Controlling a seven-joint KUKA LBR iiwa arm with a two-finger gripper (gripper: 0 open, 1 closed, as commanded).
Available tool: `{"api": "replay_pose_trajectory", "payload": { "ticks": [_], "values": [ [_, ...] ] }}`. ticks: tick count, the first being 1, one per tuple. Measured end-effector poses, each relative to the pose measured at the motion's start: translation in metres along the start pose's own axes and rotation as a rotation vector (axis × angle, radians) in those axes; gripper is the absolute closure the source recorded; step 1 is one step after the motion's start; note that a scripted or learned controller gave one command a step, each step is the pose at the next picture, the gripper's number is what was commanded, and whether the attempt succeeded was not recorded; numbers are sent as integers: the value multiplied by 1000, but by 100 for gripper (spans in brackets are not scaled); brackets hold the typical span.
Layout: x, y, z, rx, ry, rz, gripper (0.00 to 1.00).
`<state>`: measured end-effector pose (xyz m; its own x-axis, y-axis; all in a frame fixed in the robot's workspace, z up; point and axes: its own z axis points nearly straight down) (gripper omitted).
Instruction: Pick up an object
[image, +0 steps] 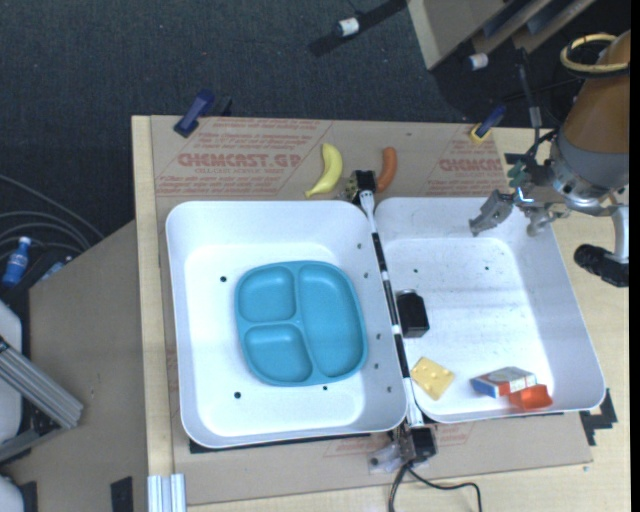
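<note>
The left bin (190, 300) holds a blue divided plate (298, 322). The gripper (512, 213) hangs over the right bin's (560, 300) far edge, fingers apart, gripping nothing — the yellow cheese wedge (432, 377) lies near the front, well apart.

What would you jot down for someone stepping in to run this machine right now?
Gripper: open, holding nothing, hovering over the far right corner of the right bin.
Right bin: yellow cheese wedge at the near left, small box and an orange piece touching it at the near edge.
Left bin: a blue divided plate.
On the board behind the bins: a banana and a carrot.
Done: nothing picked yet.
Left: lower onto one object, close, lift. The near-edge items are far from the gripper's present spot.
</note>
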<state>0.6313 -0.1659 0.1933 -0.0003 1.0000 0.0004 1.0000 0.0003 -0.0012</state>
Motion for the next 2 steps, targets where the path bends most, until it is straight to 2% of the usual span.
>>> {"api": "replay_pose_trajectory", "payload": {
  "ticks": [1, 2],
  "values": [
    [23, 35, 109, 2, 1, -1, 0],
    [23, 36, 98, -2, -2, -2, 100]
  ]
}}
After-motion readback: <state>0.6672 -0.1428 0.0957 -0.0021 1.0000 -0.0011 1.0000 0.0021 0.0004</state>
